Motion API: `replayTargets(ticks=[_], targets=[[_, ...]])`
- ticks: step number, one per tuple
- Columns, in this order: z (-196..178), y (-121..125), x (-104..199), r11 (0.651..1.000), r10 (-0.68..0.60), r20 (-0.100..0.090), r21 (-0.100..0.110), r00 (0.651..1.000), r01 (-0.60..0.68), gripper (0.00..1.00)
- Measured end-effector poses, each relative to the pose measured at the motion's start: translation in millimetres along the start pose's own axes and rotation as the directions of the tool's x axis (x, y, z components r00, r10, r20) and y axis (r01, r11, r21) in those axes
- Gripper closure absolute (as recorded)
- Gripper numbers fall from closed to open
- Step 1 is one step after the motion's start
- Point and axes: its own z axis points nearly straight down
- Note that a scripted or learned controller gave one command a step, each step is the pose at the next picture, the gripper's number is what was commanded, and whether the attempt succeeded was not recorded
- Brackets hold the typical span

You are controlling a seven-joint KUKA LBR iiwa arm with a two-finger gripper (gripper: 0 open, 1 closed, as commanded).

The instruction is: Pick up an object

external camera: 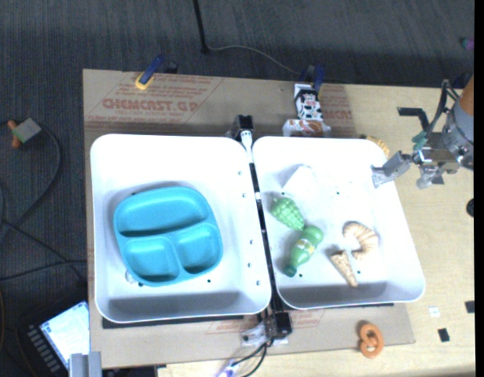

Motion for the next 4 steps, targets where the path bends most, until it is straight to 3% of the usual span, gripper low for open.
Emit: replayTargets(ticks=[1,2,3,4], targets=[[135.3,2.8,4.5,1.0,0.0,-0.001,0.003,1.0,0.0,0.0],[159.3,-33.9,33.4,1.0,0.001,0.005,-0.01,1.0,-0.001,0.0],[149.3,-33.4,32.4,1.0,0.002,0.008,-0.012,1.0,-0.002,1.0],[103.1,21.6,42.7,1.0,-0.001,0.001,-0.002,1.0,0.001,1.0]])
